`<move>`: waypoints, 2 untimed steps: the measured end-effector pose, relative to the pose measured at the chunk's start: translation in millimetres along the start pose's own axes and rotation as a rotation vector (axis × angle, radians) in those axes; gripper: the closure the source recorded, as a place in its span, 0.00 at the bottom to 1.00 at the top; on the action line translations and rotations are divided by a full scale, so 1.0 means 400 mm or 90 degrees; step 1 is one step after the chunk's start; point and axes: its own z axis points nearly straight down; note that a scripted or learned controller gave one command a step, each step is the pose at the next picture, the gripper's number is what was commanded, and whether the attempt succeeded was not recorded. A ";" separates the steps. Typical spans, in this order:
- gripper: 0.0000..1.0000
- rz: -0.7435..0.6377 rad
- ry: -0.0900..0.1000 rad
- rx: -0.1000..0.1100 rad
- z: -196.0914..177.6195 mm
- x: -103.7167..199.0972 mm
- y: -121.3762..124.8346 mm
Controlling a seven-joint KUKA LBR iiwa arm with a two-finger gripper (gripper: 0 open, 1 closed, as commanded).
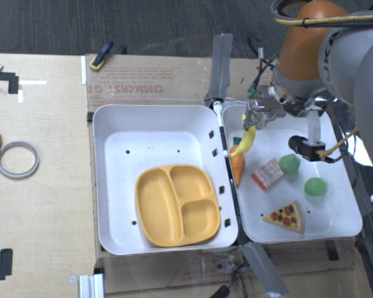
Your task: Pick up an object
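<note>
In the right bin (336, 225) lie a yellow banana (247, 140), an orange carrot (237, 168), a red and white box (268, 173), two green balls (290, 164) (315, 187) and a pizza slice toy (286, 216). My gripper (255, 118) hangs at the bin's far left corner, right over the banana's upper end and touching or nearly touching it. The banana runs along the bin's left wall, its lower end over the carrot's top. The left bin (112, 166) holds a yellow divided plate (177, 203).
The arm's orange band (308, 39) and grey body cover the far right corner of the right bin. A black cable connector (301, 146) hangs over the bin near the upper green ball. A tape roll (15, 159) lies on the bench at the left.
</note>
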 end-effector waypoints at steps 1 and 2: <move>1.00 -0.255 -0.001 -0.002 -0.140 -0.028 0.057; 0.00 -0.255 -0.001 -0.001 -0.139 -0.028 0.056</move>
